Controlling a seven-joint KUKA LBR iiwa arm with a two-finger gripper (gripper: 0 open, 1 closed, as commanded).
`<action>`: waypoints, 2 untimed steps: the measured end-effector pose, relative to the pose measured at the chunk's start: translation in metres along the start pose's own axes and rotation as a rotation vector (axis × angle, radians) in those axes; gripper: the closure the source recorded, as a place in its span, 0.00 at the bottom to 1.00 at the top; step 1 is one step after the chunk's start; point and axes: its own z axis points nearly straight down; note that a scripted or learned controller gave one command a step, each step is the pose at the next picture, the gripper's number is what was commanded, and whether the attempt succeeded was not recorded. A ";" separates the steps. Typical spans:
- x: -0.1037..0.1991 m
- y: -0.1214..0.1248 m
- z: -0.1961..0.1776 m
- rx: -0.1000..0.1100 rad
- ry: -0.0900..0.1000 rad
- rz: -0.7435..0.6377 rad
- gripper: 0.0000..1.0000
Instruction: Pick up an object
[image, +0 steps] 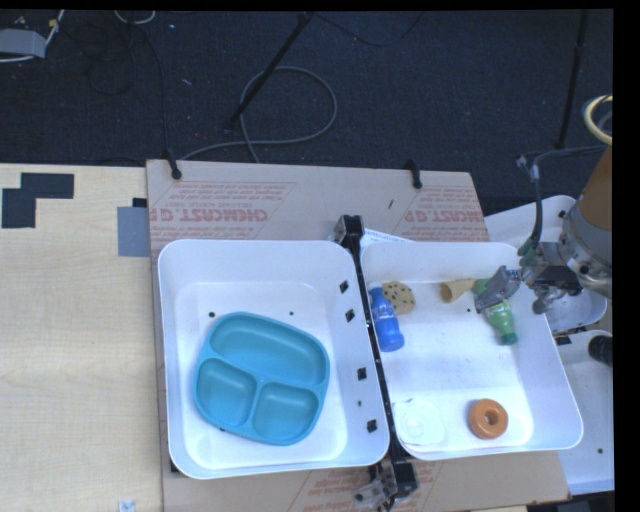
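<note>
Camera view: the gripper is seen at the right bin's far right side, its fingers closed around a green bottle that hangs tilted below them. A blue bottle lies against the divider, with a spotted cookie just beside it. A tan cone lies near the back wall, an orange doughnut near the front. A blue divided plate is seen in the left bin.
</note>
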 end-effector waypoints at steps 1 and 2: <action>0.000 0.002 -0.005 -0.010 -0.002 -0.001 0.00; 0.000 -0.007 0.054 -0.003 0.000 -0.001 0.00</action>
